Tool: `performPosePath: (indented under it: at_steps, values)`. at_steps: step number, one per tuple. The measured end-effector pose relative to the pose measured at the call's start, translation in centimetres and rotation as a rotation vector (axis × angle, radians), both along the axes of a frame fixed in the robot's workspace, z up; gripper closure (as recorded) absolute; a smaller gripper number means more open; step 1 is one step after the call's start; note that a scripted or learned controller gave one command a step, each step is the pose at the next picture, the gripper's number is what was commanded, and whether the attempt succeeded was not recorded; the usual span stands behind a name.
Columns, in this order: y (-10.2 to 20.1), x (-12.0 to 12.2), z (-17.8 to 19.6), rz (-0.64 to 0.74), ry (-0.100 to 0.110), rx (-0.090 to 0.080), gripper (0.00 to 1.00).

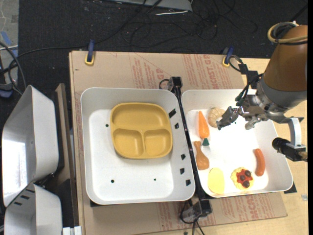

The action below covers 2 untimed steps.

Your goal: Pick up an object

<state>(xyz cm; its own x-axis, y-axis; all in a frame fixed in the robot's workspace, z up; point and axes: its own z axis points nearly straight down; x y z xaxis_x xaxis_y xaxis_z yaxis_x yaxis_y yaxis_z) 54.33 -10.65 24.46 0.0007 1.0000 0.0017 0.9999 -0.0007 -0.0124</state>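
Pincer (238, 119) at the end of the grey and orange arm (286, 77) hangs over the top part of the right bin (279, 131). Its two dark fingers (226, 118) are spread apart, and nothing sits between them. One finger is just beside a lumpy cream-colored food toy (214, 115), but I cannot tell if it touches it.

Next to that toy lies an orange carrot (203, 125) with a small green tip at its lower end. Below the carrot is a brown drumstick (201, 154). Near the bottom of the bin rests a pale yellow oval piece (216, 180), and beside it a little round yellow piece with red and dark bits on top (243, 177). A red-orange sausage (259, 161) lies by the right side, well apart from the carrot.

Over in the left bin (98, 175) sits a yellow plate (142, 130) with three parts. Both bins rest on a brown board (132, 67).
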Motion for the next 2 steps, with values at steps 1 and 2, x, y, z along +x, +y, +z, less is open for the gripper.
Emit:
performPosePath:
  at_steps: [1, 2]
  values:
    - [0.0, 0.2, 0.6, 0.002, -0.012, -0.001, 0.00]
    - [0.0, 0.1, -5.8, -0.001, -0.007, -0.001, 0.00]
